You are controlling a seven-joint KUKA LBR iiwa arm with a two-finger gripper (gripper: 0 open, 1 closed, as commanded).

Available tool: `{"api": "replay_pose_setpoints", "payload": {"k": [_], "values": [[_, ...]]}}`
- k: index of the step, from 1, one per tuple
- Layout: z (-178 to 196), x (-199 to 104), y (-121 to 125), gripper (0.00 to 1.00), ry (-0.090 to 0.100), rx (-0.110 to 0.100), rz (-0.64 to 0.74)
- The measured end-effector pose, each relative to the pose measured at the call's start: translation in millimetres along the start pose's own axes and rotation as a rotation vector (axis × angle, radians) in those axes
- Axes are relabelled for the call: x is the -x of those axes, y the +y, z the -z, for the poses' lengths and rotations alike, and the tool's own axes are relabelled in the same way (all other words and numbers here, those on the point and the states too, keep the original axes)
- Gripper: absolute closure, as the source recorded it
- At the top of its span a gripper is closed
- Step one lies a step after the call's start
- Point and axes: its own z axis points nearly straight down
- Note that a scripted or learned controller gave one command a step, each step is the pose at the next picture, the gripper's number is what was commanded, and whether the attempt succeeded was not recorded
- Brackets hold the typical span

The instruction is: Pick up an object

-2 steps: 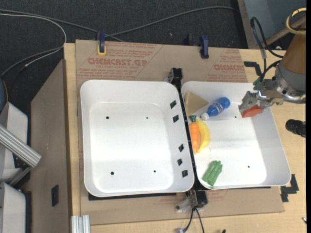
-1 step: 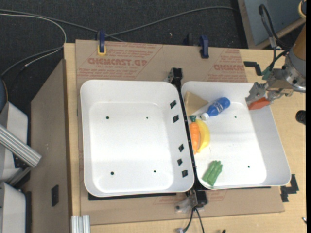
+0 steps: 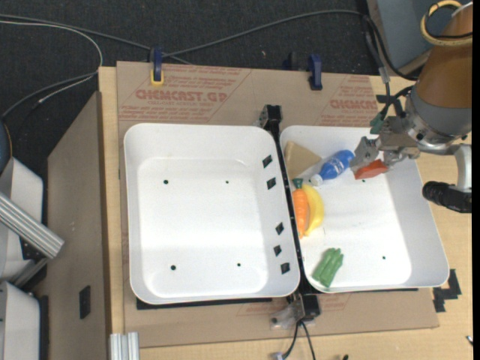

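A robot arm (image 3: 442, 73) reaches over two white bins on a cardboard-covered table (image 3: 225, 88). The left bin (image 3: 142, 201) sits at nine o'clock. In the right bin (image 3: 405, 238), a green object (image 3: 328, 267) lies at six o'clock, an orange and yellow piece (image 3: 307, 210) rests against the dividing wall, a tan wedge (image 3: 300, 158) leans at eleven o'clock, and a blue bottle (image 3: 334, 164) lies just beside it. At two o'clock the hand (image 3: 379, 156) hangs by a red-orange item (image 3: 370, 170), which looks to sit at its tips; whether the hand is clenched or released cannot be told. The risk is a shallow pinch: a thin item caught only at its edge would likely slip on lifting, and the bottle close by could be nudged.
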Motion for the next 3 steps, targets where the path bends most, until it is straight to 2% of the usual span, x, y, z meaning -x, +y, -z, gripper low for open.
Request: {"api": "replay_pose_setpoints", "payload": {"k": [2, 3], "values": [[-29, -106, -5, 1.00, -0.001, -0.001, 0.000], [-26, -166, 4, 1.00, -0.001, 0.004, 0.002]]}}
